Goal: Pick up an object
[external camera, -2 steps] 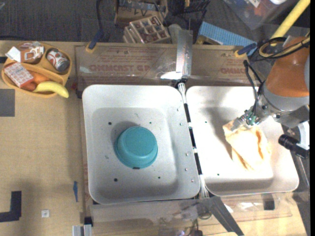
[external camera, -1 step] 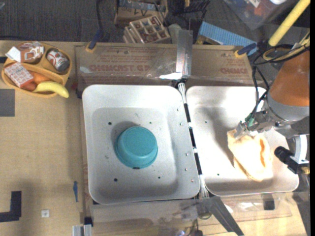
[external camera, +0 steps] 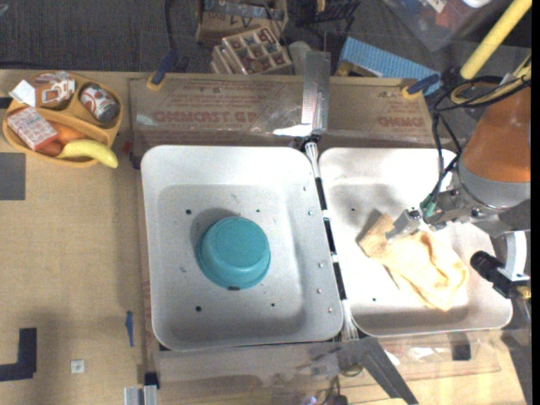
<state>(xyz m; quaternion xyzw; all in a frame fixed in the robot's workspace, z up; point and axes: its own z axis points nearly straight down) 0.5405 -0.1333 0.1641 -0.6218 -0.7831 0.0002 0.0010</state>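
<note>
- Left bin (external camera: 169,184): white, with small dark specks on its floor.
- Bowl (external camera: 234,251) in it: plain teal.
- Right bin (external camera: 354,171): white.
- Cloth (external camera: 430,268) toward its 4 o'clock: pale yellow.
- Sponge (external camera: 375,235) at the cloth's 10 o'clock: tan.
- Arm (external camera: 504,154): orange band, grey below.
- Tray (external camera: 17,129) at the bench's 10 o'clock: orange, with a yellow banana (external camera: 89,151).
- Bench (external camera: 67,268): light brown.

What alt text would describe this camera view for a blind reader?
A grey robot arm's pincer hovers over a tan sponge block and a crumpled yellow cloth in the right white bin. An upturned round teal plastic bowl sits in the left white bin.
</note>
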